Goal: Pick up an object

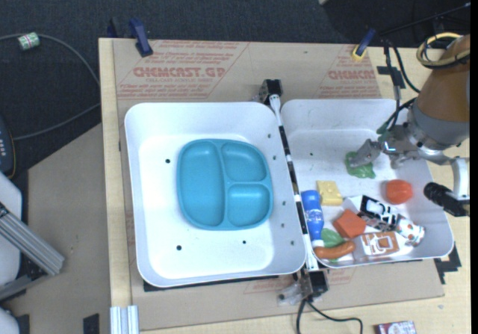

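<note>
Scattered in the right bin (pixel 328 119): green toy (pixel 361 169) mid-bin; orange ball (pixel 399 191), yellow block (pixel 329 192), blue bottle (pixel 313 216), carrot (pixel 334 250) toward the front edge.

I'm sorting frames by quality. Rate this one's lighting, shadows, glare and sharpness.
Camera view: lighting is even and fairly bright; the white bins look slightly washed out, with no hard glare. Soft shadows lie under the blue tray and the pincer. The toys are small and a little soft; the floor is dark.

Open floor across right bin's (pixel 328 112) upper half; toys (pixel 358 232) crowded along its lower edge.
</note>
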You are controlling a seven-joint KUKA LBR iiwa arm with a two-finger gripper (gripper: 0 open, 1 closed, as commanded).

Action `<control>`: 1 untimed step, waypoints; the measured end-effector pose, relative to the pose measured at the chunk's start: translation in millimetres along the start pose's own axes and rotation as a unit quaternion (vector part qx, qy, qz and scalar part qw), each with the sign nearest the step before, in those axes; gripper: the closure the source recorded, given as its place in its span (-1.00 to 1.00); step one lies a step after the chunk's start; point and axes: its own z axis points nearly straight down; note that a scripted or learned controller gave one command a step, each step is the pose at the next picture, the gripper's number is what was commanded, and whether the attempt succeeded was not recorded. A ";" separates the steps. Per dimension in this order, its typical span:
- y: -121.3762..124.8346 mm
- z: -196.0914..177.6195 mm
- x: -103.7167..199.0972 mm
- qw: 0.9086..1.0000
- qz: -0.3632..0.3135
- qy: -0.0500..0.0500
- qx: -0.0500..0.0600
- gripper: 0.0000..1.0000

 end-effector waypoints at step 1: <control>17.3 38.0 13.1 1.000 0.000 0.000 0.000 -1.00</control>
